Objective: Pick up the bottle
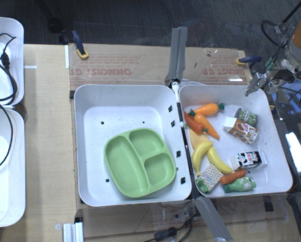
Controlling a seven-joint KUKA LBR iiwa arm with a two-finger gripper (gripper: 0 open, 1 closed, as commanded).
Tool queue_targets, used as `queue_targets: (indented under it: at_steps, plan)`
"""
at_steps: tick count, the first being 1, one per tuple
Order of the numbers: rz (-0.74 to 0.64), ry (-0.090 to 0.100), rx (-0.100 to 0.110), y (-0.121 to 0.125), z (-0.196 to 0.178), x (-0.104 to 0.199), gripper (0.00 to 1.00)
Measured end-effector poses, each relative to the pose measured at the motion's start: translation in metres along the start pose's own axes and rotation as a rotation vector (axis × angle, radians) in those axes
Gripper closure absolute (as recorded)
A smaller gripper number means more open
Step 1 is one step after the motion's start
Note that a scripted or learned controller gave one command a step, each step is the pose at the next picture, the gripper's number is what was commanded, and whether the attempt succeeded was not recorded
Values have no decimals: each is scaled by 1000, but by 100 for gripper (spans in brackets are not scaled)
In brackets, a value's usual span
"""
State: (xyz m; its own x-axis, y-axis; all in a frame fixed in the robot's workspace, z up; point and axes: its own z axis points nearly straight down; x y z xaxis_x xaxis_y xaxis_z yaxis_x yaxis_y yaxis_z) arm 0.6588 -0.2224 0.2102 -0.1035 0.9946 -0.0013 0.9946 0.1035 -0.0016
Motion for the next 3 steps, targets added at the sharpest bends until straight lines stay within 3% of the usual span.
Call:
queue_targets:
  at_steps: [1, 2, 3]
  plan:
    - [0, 0, 0, 0, 0, 0, 0]
    - [-239, 0, -2, -31, 29, 4, 0]
    - [-327, 1, -1, -61, 82, 109, 0]
